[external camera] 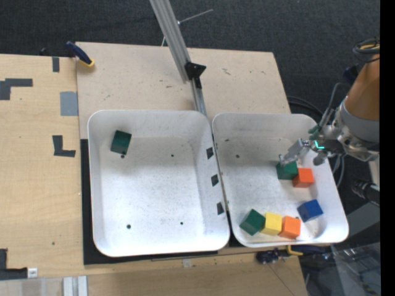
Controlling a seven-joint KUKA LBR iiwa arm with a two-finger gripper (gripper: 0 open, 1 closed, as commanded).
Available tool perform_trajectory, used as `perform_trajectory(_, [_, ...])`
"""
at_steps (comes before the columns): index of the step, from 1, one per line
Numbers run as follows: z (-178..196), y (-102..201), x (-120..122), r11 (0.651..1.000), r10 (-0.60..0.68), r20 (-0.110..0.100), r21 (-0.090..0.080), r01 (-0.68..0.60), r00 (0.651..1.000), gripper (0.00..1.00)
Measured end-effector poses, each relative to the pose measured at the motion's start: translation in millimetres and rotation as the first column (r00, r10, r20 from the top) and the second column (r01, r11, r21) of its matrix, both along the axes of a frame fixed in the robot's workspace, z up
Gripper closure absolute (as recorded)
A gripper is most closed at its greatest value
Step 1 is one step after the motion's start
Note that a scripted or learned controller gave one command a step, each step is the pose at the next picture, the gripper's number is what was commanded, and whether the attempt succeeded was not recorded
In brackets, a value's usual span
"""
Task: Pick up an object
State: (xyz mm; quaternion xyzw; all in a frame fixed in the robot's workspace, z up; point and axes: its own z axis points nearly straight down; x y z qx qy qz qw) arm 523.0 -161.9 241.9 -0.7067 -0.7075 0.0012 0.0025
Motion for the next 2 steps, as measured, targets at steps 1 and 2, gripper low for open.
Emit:
perform_trajectory(1, [2, 0, 1, 1.0, 0.002, 0.004, -0.001, -0.002, 1.0, 0.0])
perform_trajectory(2, [-50, -4, 9, 1.0, 0.0, -0.001, -0.002, 0.0, 1.0, 0.0])
